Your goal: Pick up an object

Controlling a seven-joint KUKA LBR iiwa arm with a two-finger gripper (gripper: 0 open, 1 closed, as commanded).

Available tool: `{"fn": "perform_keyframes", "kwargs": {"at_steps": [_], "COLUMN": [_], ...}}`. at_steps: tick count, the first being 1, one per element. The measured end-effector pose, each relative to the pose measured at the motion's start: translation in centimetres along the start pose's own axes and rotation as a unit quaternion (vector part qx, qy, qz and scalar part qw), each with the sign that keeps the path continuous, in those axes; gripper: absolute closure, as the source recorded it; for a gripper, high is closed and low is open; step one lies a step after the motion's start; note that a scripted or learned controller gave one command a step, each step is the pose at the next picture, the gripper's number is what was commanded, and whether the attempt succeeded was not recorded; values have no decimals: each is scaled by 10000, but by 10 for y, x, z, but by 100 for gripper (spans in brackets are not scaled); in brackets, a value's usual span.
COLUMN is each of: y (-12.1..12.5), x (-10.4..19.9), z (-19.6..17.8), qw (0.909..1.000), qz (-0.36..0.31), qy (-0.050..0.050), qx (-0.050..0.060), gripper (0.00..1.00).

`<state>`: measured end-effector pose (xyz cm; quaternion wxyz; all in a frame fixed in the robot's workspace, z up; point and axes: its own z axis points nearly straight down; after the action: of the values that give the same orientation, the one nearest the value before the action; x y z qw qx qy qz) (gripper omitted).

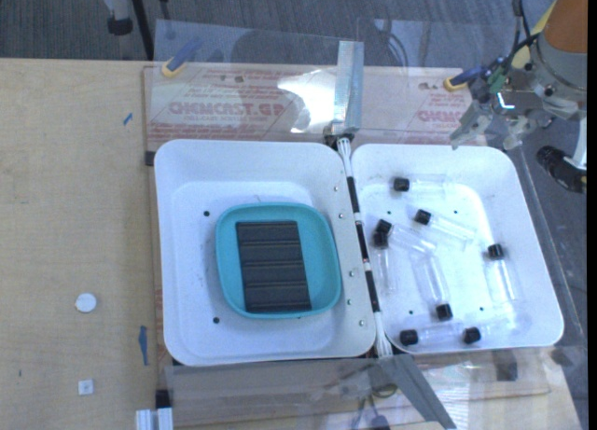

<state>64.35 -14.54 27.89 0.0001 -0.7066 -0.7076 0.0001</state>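
We've got the end effector (485,125) hovering over the right bin (539,232) at its far corner; nearest vial (429,180) lies down-left, lengthwise roughly left-right. Can't tell if it's open.

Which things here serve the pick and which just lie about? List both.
For the pick:
- clear plastic vials with black caps in the right white bin
- two-finger gripper

Lying about:
- teal tray holding a dark ribbed block, left white bin
- small white disc on the bench
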Motion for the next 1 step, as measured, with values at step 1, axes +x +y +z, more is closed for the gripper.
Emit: {"fn": "perform_keyframes", "kwargs": {"at_steps": [1], "y": [-16], "x": [8], "z": [184], "qw": [10000], "qz": [18], "qy": [-5], "qx": [-19], "gripper": [0]}}
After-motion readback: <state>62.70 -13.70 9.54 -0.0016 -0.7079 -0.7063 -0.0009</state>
